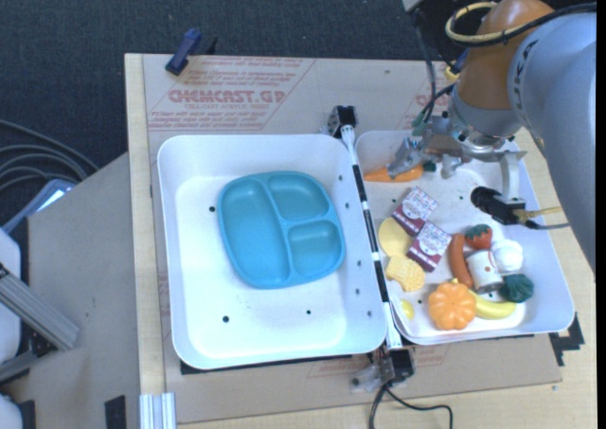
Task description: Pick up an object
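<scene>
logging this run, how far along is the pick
Done: the arm has reached into the right bin, and the end effector sits low at its far corner, right by the orange carrot. In hand: nothing visibly lifted; whether the carrot is gripped is unclear. Left: a confirmed grasp and a lift. The other toys, like the pumpkin, lie untouched, and the blue tray sits in the left bin.

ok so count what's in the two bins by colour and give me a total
Blue: 1, the tray
Orange: 2, carrot and pumpkin
Yellow: 3, banana, cracker, lemon
Maroon and white: 2, packets
Red: 1, sausage
Total: 9
</scene>
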{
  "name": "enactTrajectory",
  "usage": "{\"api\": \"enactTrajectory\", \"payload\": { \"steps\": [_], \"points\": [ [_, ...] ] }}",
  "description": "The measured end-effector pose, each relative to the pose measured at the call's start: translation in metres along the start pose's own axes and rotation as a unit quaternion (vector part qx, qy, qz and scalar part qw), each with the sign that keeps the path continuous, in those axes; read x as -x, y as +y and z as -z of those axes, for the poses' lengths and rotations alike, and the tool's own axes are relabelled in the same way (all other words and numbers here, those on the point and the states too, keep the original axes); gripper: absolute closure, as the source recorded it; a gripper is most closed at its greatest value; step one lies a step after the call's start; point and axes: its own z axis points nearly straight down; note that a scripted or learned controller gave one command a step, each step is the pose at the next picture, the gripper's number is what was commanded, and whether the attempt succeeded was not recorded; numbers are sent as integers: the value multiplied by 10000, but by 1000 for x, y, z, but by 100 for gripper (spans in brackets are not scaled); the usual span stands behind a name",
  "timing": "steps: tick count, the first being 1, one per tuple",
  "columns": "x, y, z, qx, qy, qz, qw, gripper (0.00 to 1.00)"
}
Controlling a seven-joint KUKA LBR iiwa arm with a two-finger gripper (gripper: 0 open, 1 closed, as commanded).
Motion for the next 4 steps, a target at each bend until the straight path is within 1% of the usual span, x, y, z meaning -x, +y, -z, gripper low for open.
{"api": "enactTrajectory", "payload": {
  "steps": [1, 2, 3, 4],
  "points": [
    [10, 14, -22, 103, 33, 3, 9999, 0],
    [11, 18, -6, 174, 18, -4, 9998, 100],
    [-33, -80, 70, 43, 28, -3, 10000, 100],
    [-32, -80, 70, 37, 27, -5, 10000, 0]
  ]
}}
